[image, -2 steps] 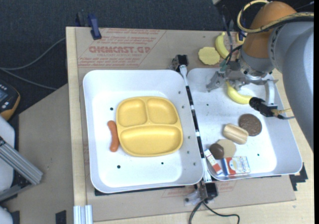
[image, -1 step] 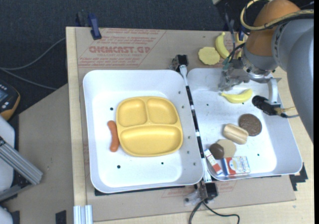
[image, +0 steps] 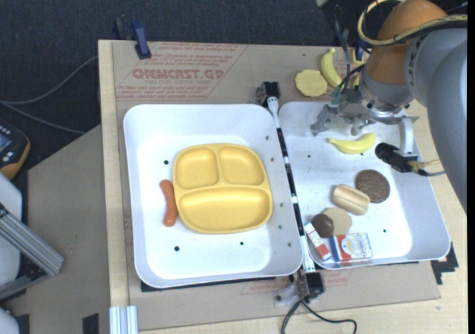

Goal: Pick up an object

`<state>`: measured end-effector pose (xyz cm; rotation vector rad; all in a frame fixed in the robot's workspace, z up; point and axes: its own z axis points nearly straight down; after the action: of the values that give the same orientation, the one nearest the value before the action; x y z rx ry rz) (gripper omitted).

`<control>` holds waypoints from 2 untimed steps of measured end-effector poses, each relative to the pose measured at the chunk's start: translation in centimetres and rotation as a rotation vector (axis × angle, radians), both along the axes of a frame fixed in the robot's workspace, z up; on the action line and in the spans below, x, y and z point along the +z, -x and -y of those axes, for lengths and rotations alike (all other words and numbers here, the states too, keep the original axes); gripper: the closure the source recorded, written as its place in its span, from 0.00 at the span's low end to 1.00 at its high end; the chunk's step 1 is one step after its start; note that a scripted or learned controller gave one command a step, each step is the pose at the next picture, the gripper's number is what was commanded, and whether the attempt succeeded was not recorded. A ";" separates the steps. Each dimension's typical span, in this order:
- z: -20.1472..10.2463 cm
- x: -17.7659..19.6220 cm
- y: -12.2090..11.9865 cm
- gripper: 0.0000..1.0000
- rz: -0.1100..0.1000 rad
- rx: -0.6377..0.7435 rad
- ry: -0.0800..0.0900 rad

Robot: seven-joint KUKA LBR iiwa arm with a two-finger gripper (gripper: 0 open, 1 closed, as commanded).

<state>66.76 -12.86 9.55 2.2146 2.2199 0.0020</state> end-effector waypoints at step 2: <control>7.0 0.1 0.0 1.00 0.002 -0.002 0.001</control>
<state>66.79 -19.82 9.66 2.2150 2.2166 0.0031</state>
